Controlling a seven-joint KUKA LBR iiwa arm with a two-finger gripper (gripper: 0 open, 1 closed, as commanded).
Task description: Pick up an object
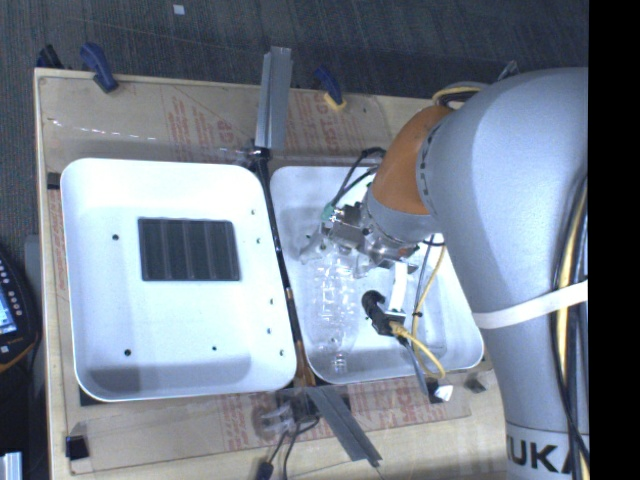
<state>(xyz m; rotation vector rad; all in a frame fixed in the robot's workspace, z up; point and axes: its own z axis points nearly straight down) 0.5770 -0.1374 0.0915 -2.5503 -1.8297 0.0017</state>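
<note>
From my seat the thing to pick up is a clear plastic bottle (333, 303), and it is hard to read: it lies lengthwise in the right bin (458, 340), see-through against the white floor, so I mostly catch glints and faint ribbing, with what looks like its cap toward the bin's near edge. Its upper end runs in under the wrist, and I cannot make out where the bottle stops. The gripper (345, 238) sits low over that end, but the wrist hardware and a tangle of black and yellow cables (400, 323) cover it, so I cannot tell how the grip stands or whether anything is caught in it. The arm (520, 218) comes in from the right, its orange band (400, 168) just above the wrist, and its grey bulk blocks the bin's far right corner. The left bin (90, 268) lies alongside, touching or nearly so, with a dark ribbed rectangle (188, 249) on its floor. Blue clamps (98, 66) grip the far edge of the wooden board (150, 108).
</note>
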